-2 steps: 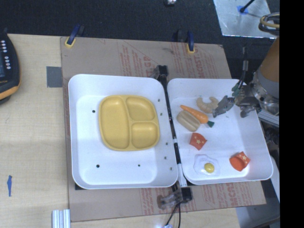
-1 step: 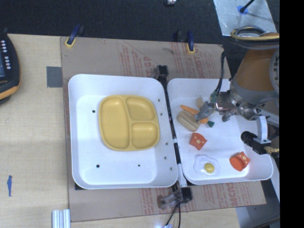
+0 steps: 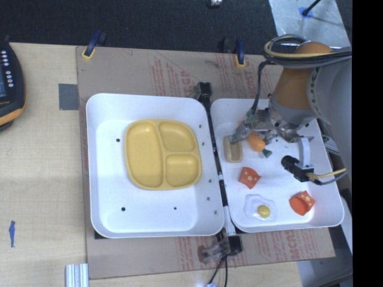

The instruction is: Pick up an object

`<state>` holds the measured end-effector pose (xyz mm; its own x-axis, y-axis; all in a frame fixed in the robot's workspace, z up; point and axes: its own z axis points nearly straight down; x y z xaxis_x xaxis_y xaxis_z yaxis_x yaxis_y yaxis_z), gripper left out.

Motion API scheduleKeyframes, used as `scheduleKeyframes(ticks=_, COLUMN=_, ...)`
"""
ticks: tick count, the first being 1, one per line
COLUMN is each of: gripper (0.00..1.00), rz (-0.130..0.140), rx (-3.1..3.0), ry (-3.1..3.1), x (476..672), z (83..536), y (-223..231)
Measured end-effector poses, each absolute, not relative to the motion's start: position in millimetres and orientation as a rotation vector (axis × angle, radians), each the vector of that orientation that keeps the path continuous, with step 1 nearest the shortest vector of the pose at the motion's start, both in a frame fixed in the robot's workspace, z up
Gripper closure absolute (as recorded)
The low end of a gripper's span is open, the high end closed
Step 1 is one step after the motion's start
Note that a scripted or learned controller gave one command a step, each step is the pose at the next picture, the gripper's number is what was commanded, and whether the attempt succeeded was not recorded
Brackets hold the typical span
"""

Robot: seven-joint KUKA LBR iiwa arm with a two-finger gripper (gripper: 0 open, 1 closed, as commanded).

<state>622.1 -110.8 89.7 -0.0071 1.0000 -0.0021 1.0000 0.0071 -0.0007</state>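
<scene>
Small round orange toy fruit (image 3: 257, 142) lies in right white bin (image 3: 335, 217), directly under my gripper (image 3: 258, 134). Cannot tell claw's opening or whether it has hold. My advice: centre over fruit, avoid tan bread-shaped block (image 3: 233, 149) just beside, close squarely, lift straight.

Left bin (image 3: 102, 178) and right bin (image 3: 326, 217): smooth white plastic, slight sheen. Yellow divided plate (image 3: 161, 154), frame centre: matt plastic. Bench (image 3: 42, 178): pale wood-grain laminate, with a brown cardboard sheet (image 3: 149, 70) under the bins, printed, dull. Toy fried egg (image 3: 261, 208), lower right: glossy plastic. Arm's orange band (image 3: 296, 88), upper right: smooth, satin. End effector (image 3: 254, 133): grey metal look.
</scene>
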Motion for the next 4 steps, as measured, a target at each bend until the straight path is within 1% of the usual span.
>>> scheduleKeyframes(ticks=1, gripper=0.00, rz=0.001, rx=2.212, ry=2.227, x=658.5, z=93.1, y=-130.2)
scheduleKeyframes(ticks=2, gripper=0.00, rz=-0.001, rx=2.217, ry=2.223, x=657.0, z=132.0, y=-150.1)
scheduleKeyframes(ticks=3, gripper=0.00, rz=-0.008, rx=2.218, ry=2.231, x=655.7, z=89.9, y=-150.7)
scheduleKeyframes(ticks=4, gripper=0.00, rz=-0.002, rx=2.218, ry=2.224, x=656.6, z=92.6, y=-168.5)
